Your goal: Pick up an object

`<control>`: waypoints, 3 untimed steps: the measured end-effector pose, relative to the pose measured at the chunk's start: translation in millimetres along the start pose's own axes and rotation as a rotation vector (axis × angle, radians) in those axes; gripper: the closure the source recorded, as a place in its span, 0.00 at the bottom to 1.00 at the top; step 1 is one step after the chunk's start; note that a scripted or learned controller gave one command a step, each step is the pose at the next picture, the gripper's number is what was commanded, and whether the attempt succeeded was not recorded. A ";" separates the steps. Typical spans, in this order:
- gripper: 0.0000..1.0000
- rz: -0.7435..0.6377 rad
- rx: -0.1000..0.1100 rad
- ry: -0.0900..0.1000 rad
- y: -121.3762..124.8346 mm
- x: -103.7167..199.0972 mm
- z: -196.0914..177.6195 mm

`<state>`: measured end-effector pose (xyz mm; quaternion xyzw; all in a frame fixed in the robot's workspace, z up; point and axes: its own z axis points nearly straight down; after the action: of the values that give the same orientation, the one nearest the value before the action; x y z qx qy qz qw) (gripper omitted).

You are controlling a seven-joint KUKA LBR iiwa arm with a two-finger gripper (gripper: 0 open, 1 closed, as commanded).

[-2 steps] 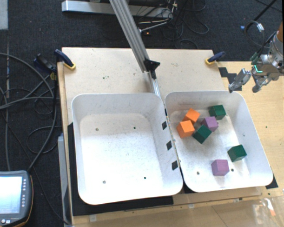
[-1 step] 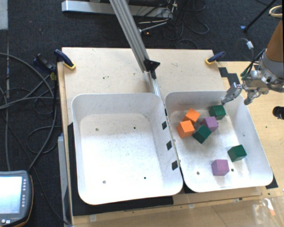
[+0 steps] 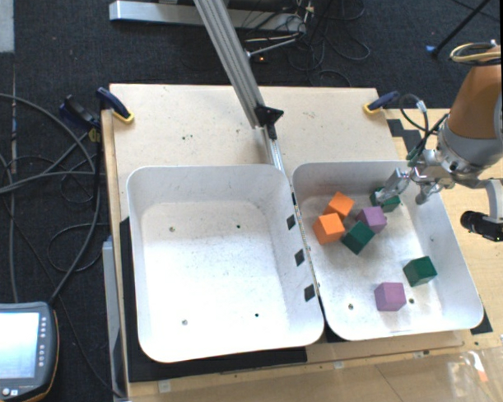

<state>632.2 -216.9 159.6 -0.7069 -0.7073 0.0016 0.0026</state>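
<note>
The claw [image 3: 391, 193] hovers over the right bin [image 3: 451, 255], seemingly gripping a green block [image 3: 390, 201].

the left bin [image 3: 212, 255] lies wide open; in the right bin [image 3: 451, 255], clustered blocks [image 3: 351, 221] crowd its upper middle, with open floor at lower left.

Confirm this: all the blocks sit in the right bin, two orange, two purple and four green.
Not four green. The camera view shows three green blocks in the right bin: one at the gripper, at, one in the cluster, one alone. The two orange and two purple are right.
</note>
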 end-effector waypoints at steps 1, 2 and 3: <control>0.00 0.002 -0.012 0.001 0.3 -4.3 39.3; 1.00 0.000 -0.019 -0.004 1.8 -5.3 25.5; 1.00 -0.002 -0.015 -0.005 0.4 -4.0 -38.9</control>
<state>632.8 -220.9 198.4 -0.7063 -0.7079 -0.0018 -0.0045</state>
